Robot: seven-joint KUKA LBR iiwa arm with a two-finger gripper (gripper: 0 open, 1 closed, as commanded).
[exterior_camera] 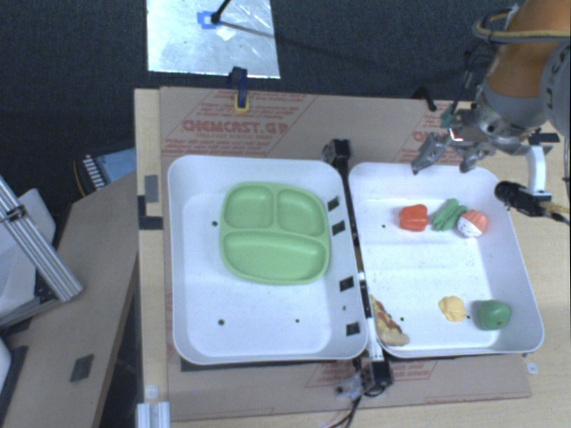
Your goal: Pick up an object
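The surface [268, 123] carries two white bins. The gripper [451, 154] hangs released over the right bin's [517, 266] far edge, grasping nothing. An orange piece [412, 218], green piece [447, 214] and others lie untouched; judged, picking has yet to begin.

I count two white bins [187, 239] on my desk [294, 119]. One green divided plate [272, 233] lies in the left bin. The right bin holds six small items: one orange [413, 218], one green stalk-like [447, 214], one white-and-orange [471, 225], one yellow [452, 308], one round green [491, 314], one pizza-like slice [388, 324].
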